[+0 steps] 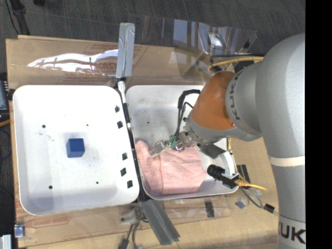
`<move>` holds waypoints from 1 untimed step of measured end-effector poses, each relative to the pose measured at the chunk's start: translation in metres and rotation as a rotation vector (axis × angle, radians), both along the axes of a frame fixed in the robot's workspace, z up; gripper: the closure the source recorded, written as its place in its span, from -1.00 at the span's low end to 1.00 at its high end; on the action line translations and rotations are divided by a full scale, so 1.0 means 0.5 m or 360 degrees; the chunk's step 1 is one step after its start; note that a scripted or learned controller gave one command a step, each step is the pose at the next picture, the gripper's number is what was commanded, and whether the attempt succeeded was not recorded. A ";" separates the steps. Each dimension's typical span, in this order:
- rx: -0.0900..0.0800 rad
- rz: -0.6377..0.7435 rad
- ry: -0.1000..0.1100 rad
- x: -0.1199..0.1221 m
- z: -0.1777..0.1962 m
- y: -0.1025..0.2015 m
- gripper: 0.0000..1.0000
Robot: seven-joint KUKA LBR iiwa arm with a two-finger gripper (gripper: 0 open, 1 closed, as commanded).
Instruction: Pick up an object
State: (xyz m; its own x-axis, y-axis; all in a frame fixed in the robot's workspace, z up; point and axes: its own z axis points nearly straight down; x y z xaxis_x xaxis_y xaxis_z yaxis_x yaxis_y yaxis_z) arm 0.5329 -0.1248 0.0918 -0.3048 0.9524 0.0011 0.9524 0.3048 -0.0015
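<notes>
A pink cloth [171, 171] lies crumpled in the near half of the right bin [155, 105]. My gripper [171, 143] hangs low at the cloth's far edge, its metal tip touching or just above the fabric. A small blue cube [75, 147] sits alone in the middle of the left bin [31, 113], far from the gripper. The arm's grey and orange wrist covers the right part of the right bin.
Black clips [124, 139] line the ridge between the two bins. Brown cardboard [67, 61] surrounds the bins, with a clear plastic sheet [207, 43] behind the right one. The far half of the right bin shows bare white floor.
</notes>
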 end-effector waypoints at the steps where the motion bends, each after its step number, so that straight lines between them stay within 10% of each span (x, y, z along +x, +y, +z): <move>1: 0.0000 0.0006 0.0000 0.001 0.020 0.000 1.00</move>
